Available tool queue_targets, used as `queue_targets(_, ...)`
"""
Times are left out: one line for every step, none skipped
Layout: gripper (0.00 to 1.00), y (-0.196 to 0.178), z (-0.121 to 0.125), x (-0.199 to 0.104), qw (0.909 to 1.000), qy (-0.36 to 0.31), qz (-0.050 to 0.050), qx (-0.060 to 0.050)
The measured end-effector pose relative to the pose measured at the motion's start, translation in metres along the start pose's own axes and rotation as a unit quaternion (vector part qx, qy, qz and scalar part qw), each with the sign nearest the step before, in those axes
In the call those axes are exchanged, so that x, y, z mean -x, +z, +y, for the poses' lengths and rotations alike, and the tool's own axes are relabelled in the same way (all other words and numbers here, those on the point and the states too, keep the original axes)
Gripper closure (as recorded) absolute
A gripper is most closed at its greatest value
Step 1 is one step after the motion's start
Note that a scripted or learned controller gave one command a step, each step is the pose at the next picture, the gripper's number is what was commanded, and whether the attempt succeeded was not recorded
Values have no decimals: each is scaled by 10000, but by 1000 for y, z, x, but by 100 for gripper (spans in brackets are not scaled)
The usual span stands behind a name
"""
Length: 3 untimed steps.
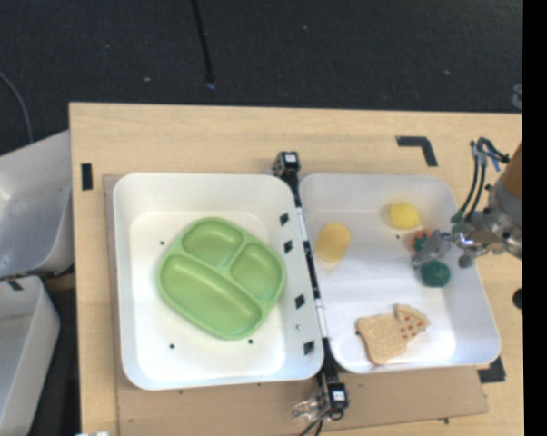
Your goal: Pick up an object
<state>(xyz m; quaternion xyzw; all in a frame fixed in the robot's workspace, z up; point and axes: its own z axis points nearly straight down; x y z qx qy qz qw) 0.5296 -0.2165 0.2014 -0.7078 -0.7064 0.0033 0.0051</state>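
The right bin [346, 198] holds a small yellow ball [402, 214], a pale yellow oval piece [333, 242], a tan toast-like piece [392, 332] and a dark green round object [434, 273]. My gripper [434, 251] reaches in over the bin's right rim and sits low just above the dark green object. A small red and green bit [423, 240] shows at its tip. The arm's wrist [496, 221] is cut off at the right. Nothing is seen lifted off the bin floor.
The left bin [137, 352] holds a green divided plate [221, 277]. A black-clipped divider [303, 262] runs between the two bins. A white container [19, 207] stands off the bench to the left.
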Motion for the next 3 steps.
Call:
queue_targets(0, -7, 3, 0, 10000, -17, -17, 62)
queue_targets(0, 36, 3, 5, 10000, -5, -20, 47)
queue_targets(0, 79, 2, 11, 10000, -1, -19, 45)
